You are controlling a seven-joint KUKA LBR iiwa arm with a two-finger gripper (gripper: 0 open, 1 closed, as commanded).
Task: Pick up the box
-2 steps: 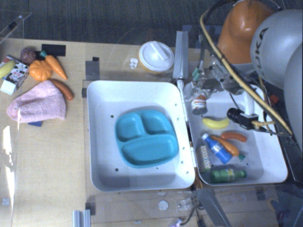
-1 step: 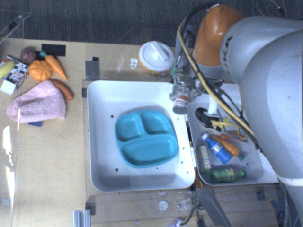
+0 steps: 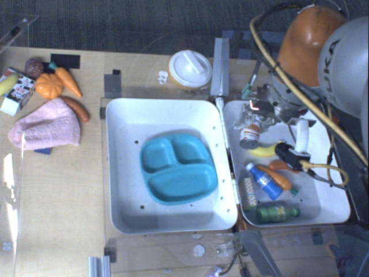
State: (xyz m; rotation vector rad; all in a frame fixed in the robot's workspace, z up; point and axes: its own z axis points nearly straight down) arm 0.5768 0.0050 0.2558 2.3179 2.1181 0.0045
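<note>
We see our gripper [image 3: 253, 115] low over the far end of the right bin [image 3: 340, 209], grip state unreadable, near a small box [image 3: 250, 191] among a bottle [image 3: 264, 182], banana [image 3: 264, 151] and carrot [image 3: 277, 176], so crowding could spoil the grasp.

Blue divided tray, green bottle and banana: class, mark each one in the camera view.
Blue divided tray [image 3: 179, 169]: camera view, left bin, on its large front compartment.
Green bottle [image 3: 277, 213]: camera view, right bin's near edge, mid-body.
Banana [image 3: 263, 151]: camera view, right bin, middle of the fruit.
</note>
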